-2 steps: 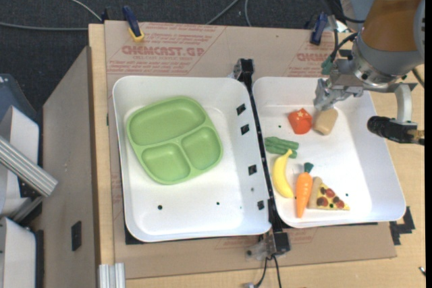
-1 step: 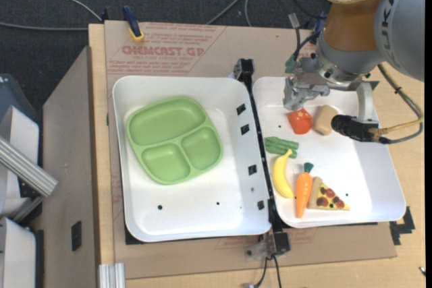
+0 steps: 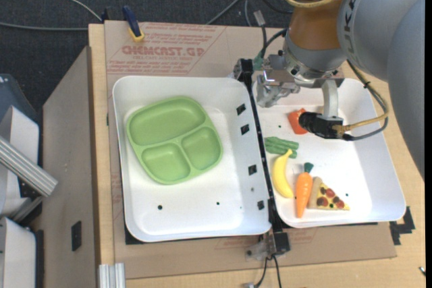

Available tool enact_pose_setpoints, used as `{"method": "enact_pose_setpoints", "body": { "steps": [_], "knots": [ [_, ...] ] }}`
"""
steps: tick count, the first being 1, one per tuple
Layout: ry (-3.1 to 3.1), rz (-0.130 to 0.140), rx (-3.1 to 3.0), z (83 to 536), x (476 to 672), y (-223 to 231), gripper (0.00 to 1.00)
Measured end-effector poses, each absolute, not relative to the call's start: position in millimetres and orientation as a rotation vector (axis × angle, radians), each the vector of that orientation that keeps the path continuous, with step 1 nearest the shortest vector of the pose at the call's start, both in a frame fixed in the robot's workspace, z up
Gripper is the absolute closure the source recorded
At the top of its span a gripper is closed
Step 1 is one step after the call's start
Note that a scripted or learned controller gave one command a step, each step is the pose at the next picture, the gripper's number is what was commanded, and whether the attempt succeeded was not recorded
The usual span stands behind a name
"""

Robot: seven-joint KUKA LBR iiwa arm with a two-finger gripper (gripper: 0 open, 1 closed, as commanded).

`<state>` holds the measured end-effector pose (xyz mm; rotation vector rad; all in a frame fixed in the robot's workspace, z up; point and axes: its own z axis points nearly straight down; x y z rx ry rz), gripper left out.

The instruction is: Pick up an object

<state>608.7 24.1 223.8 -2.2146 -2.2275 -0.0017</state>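
Arm (image 3: 351, 17) is reaching over the right bin (image 3: 378, 179); gripper (image 3: 270, 88) is hanging at its far left corner, grip state cannot be told. Advice: descend squarely over one item, clear of the divider wall. Left bin (image 3: 135, 212) is carrying a green divided plate (image 3: 174, 139). Right bin is holding banana (image 3: 282, 176), carrot (image 3: 304, 191), pizza slice (image 3: 329, 197), green beans (image 3: 280, 144), small red item (image 3: 297, 121).

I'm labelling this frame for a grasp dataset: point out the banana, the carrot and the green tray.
banana (image 3: 281, 175): camera view, mid-body.
carrot (image 3: 304, 193): camera view, orange body.
green tray (image 3: 164, 125): camera view, large compartment floor.
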Motion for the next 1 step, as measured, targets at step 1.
{"method": "enact_pose_setpoints", "body": {
  "steps": [1],
  "knots": [
    [-2.230,-0.006,-2.213,234.6,618.7,77.9,1.00]
  ]
}}
